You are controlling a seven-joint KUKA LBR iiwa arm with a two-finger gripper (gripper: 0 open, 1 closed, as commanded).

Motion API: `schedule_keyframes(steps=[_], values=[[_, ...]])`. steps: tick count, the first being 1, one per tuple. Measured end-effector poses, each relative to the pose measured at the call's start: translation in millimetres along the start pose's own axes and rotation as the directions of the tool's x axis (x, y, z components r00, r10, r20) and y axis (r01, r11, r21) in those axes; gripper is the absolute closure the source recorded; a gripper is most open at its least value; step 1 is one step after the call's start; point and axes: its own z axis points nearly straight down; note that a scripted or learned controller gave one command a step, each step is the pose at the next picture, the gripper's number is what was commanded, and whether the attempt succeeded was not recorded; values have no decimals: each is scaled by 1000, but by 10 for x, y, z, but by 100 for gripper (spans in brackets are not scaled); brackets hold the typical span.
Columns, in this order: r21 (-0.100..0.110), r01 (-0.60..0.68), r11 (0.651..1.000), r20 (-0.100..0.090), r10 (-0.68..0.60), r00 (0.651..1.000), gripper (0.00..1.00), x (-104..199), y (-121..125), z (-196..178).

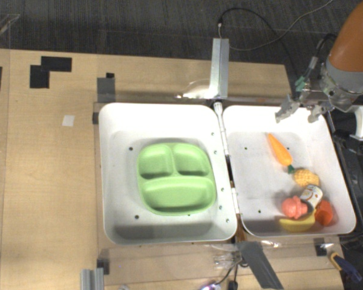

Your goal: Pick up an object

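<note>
The right bin (254, 168) holds several toy foods. An orange carrot (279, 149) lies near its middle, with a yellow pineapple (306, 177) just below it. In the near right corner are a pink piece (294, 207), a yellow banana (297, 223), a red-orange piece (324, 212) and a small white item (311, 194). My gripper (300, 112) hangs above the far right edge of this bin, fingers spread open with nothing between them. It is well clear of the carrot.
The left bin (118, 162) carries a green divided tray (175, 177). A metal post (220, 65) rises behind the seam between the bins. A black cable (260, 23) runs across the dark floor beyond the bench.
</note>
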Motion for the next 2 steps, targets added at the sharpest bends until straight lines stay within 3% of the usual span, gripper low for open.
schedule_keyframes(steps=[1, 2], values=[[-2, -19, 1000, 1, 19, 1000, 0, -53, -55, 1373], [-8, -18, 1000, 1, 18, 1000, 100, -41, -33, 1254]])
